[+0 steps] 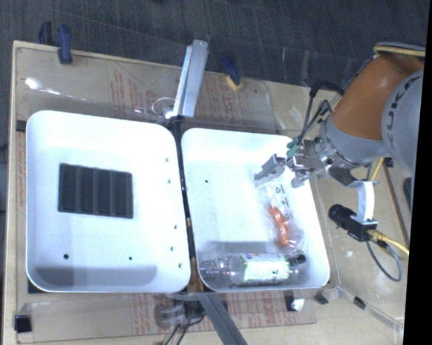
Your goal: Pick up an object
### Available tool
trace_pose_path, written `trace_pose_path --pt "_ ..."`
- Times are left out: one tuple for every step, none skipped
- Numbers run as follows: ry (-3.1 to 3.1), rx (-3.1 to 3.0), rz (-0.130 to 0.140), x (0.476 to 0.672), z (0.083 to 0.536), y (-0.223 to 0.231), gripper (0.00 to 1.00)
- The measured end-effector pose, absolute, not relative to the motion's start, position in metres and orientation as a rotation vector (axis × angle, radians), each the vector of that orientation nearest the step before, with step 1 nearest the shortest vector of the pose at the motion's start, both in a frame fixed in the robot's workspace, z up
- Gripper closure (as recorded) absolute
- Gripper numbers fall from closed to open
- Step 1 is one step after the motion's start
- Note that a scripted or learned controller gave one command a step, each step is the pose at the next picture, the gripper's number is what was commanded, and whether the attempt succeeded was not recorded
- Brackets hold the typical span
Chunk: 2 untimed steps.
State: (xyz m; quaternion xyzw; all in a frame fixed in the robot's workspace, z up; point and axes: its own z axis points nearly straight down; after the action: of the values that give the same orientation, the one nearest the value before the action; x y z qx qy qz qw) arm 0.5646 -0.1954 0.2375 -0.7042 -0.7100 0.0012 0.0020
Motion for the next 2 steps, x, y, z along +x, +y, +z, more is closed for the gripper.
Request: trace_pose_path --pt "-2.314 -2.117 0.002 0.563 0.218 -0.209 0.00" --pt "-2.412 -2.006 0.002 0.566 0.189 -0.208 0.00"
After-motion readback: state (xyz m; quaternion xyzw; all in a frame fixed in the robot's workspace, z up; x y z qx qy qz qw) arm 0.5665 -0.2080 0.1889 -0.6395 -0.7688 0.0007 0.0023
